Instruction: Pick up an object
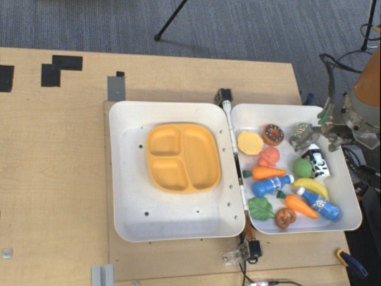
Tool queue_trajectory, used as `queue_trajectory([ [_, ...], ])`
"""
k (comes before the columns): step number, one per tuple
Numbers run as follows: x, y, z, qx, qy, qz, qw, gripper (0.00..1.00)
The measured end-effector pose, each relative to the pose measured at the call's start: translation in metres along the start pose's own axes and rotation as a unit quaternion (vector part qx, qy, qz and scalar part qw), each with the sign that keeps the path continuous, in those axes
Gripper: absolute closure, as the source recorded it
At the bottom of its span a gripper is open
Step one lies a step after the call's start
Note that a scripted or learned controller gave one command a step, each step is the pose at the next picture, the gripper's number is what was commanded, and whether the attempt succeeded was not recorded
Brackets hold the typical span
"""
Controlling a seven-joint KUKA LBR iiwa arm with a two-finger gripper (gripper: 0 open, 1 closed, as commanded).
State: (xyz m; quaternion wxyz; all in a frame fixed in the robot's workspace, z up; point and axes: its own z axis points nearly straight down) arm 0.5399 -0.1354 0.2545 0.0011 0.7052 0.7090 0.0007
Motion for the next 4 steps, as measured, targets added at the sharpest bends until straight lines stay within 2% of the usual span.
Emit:
queue_trajectory([
  [1, -0.049, 0.041, 0.142, -0.01, -0.005, -0.055, 0.9984, 0.0],
  [2, -0.072, 0.094, 0.149, -0.008, -0.006, -0.268, 0.9633, 0.0],
  [3, -0.075, 0.097, 0.134, -0.011, -0.011, -0.267, 0.9635, 1.0],
  [4, 0.009, 0.092, 0.085, -0.002, 0.0, -0.327, 0.9451, 1.0],
])
